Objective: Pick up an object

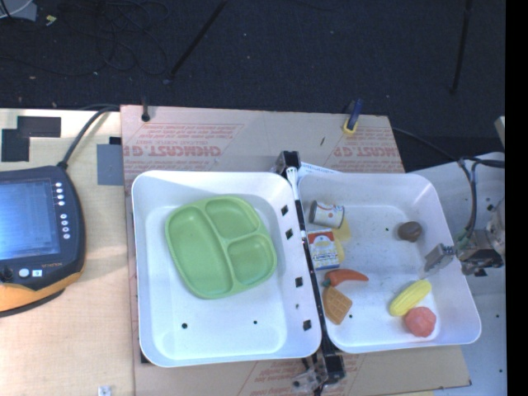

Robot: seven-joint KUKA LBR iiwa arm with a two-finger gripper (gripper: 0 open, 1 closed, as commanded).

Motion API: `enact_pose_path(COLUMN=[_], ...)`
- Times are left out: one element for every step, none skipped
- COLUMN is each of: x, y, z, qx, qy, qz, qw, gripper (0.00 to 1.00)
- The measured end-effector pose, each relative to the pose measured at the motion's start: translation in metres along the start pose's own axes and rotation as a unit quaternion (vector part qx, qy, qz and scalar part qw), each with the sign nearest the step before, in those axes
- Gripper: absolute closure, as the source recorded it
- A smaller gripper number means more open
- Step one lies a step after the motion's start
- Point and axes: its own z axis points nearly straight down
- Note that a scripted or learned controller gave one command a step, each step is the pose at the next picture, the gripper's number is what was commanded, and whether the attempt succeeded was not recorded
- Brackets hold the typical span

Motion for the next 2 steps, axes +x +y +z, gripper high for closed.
enact_pose_path(x=[0.007, 0.065], y=[0.001, -0.001], z=[0.106, 0.123], qx=[-0.003, 0.001], qy=[-0.003, -0.001], qz=[0.002, 0.001], qw=[1.0000, 1.0000], gripper=[0.00, 0.00])
